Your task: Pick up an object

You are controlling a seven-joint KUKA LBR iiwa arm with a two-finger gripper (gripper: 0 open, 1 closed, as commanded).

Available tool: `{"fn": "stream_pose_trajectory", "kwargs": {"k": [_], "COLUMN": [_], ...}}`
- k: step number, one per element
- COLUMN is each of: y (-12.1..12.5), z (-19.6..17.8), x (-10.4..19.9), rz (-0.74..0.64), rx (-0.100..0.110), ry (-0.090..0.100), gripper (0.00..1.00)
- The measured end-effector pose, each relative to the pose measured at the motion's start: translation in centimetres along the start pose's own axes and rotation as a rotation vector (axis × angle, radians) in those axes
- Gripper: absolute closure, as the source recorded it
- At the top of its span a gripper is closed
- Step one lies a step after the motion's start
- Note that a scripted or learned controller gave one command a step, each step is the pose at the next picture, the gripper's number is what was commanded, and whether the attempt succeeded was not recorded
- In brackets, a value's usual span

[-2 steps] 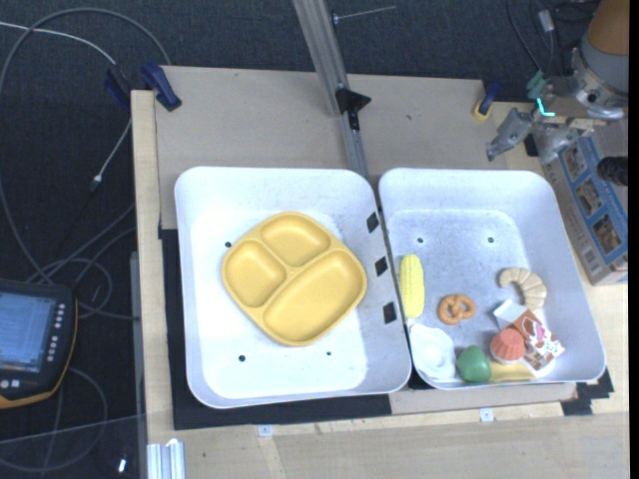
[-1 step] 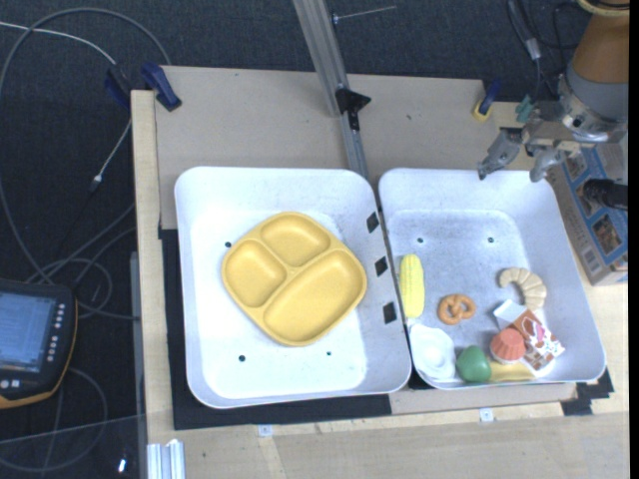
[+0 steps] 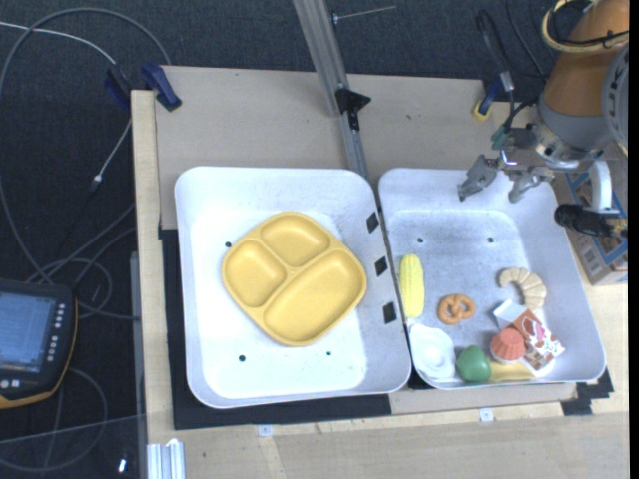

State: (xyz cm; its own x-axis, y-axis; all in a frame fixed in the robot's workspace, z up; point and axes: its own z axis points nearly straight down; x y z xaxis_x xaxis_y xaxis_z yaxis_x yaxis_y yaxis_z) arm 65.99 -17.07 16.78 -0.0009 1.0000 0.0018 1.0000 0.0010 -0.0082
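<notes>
My gripper (image 3: 499, 184) hangs over the far rim of the right bin (image 3: 469, 233), fingers spread open with nothing between them. Well below it in that bin lie a corn cob (image 3: 410, 284), a pretzel (image 3: 456, 309), a croissant (image 3: 524, 284), a white round piece (image 3: 432, 349), a green ball (image 3: 474, 364), an orange-red shell-like toy (image 3: 507, 344) and a red-and-white packet (image 3: 539, 341). A yellow piece (image 3: 511, 372) lies under the toys at the near edge. All objects rest apart from the gripper.
The left bin (image 3: 200, 267) holds a yellow three-compartment plate (image 3: 293, 277). A metal pole (image 3: 321, 38) slants down to the gap between the bins. Blue clamps (image 3: 160, 86) sit at the bench's far corners. A tablet (image 3: 30, 339) lies at the left.
</notes>
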Motion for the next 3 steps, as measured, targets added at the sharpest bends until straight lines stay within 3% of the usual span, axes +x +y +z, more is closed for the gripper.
{"fn": "stream_pose_trajectory", "kwargs": {"k": [1,2,3], "y": [-1.1,-0.8,0.3], "z": [5.4,3.8,-2.2], "x": [-0.3,-0.2,0.2], "rz": [0.001,0.000,-0.001], "rx": [0.000,-0.010,-0.017], "ry": [0.000,-0.001,-0.004], "gripper": [0.00,1.00,1.00]}}
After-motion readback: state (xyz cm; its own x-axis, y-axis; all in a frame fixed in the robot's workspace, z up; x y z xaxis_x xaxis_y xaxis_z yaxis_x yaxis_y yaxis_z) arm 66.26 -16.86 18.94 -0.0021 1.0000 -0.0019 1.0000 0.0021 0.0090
